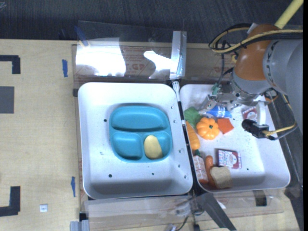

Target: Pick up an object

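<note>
My gripper point(217, 99) hangs over the back left part of the right bin point(275, 176), directly above a blue and white item point(221, 112). Just in front of it lie a green piece point(192, 115), an orange toy pumpkin point(208, 128) and a red-orange block point(225, 125). An orange carrot-like piece point(193, 138) lies along the bin's left wall. Nearer the front are a dark red packet point(227, 158), a brown block point(221, 176) and a red and white tube point(200, 170). Nothing shows as held.
The left bin point(91, 129) holds a blue divided plate point(137, 129) with a yellow oval item point(153, 147) in its front right section. A small red and white packet point(250, 113) lies at the right bin's back right. Cables and the arm's wrist point(252, 64) hang over that corner.
</note>
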{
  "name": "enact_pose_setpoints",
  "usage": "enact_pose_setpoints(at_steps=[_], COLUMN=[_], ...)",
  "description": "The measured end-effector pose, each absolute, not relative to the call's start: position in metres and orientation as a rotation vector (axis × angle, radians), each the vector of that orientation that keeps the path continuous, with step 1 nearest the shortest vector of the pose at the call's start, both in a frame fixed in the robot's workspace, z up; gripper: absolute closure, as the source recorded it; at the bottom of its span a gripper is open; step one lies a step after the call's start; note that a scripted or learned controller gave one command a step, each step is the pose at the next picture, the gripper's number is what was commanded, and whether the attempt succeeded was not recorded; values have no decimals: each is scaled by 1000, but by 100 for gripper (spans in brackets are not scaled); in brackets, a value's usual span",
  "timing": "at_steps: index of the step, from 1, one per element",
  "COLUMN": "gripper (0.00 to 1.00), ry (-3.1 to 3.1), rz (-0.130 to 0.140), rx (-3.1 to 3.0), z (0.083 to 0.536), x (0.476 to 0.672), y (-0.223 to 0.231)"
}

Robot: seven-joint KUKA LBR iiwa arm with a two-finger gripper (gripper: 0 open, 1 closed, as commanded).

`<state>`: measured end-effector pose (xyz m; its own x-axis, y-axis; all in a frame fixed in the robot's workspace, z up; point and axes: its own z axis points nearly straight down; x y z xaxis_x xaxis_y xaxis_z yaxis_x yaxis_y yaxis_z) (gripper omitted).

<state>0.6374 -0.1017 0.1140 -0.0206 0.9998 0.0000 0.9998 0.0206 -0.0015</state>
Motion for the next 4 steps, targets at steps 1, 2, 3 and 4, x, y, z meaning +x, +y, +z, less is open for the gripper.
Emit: enact_pose_setpoints(at_steps=[1,2,3,4], gripper=[100,100,100,100], ry=[-2237,-2316,-2256,-2326], rz=[9,-14,-1,-2], rx=[-2194,-2137,-2187,-2106], z=[118,90,181,92], x=[636,590,590,584], y=[-102,-120,-108,-168])
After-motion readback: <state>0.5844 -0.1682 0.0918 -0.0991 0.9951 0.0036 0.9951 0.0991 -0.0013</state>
